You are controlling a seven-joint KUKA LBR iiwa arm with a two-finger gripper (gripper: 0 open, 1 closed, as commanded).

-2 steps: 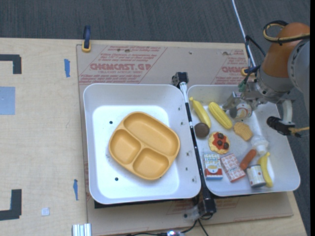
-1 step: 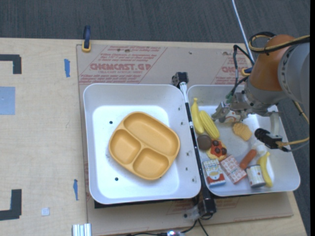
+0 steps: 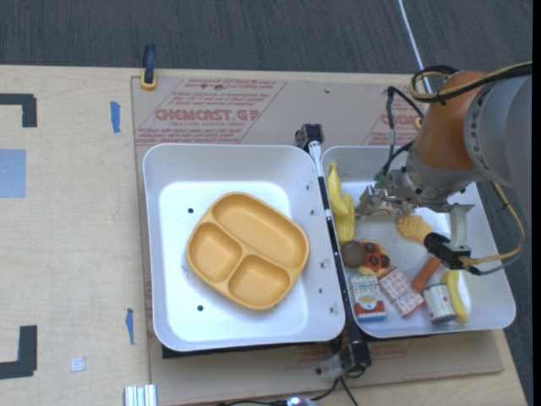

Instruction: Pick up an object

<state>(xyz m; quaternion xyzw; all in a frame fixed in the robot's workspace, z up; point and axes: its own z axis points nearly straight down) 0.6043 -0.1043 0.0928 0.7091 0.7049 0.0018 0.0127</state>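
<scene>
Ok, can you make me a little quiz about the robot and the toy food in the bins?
1. True or false: the yellow tray lies in the left bin.
2. Which bin is the hand over? A) left B) right
3. Fill in: the banana lies along the right bin's ____ wall.

Key: 1 true. 2 B. 3 left.
</scene>
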